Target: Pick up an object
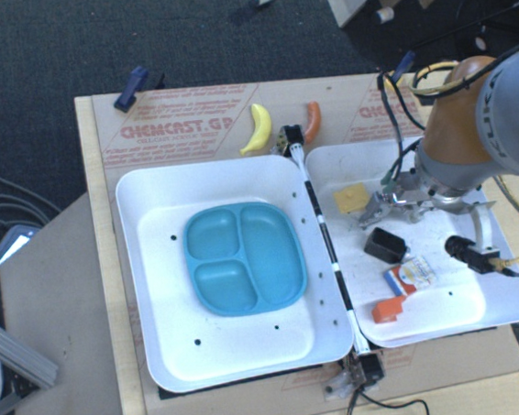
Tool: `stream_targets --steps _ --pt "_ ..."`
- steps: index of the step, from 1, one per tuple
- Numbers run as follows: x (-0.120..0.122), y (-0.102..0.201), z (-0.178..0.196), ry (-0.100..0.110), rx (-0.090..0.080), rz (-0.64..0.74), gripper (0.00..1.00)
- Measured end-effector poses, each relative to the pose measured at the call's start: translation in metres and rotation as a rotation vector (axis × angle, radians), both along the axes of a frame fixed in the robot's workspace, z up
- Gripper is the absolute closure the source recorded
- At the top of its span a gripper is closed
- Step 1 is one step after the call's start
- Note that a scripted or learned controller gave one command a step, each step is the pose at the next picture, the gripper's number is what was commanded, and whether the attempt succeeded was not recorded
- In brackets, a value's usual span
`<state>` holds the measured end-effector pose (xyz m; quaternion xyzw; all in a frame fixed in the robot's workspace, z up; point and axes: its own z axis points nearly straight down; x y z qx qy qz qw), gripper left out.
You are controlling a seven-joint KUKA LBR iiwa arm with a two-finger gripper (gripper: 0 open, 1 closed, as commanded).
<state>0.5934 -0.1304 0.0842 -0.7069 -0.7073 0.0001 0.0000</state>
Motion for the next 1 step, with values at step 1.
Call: stream_targets --steps 1 --pt "0.0534 0.0103 0.0008 -0.001 0.000 0.000 0.00"
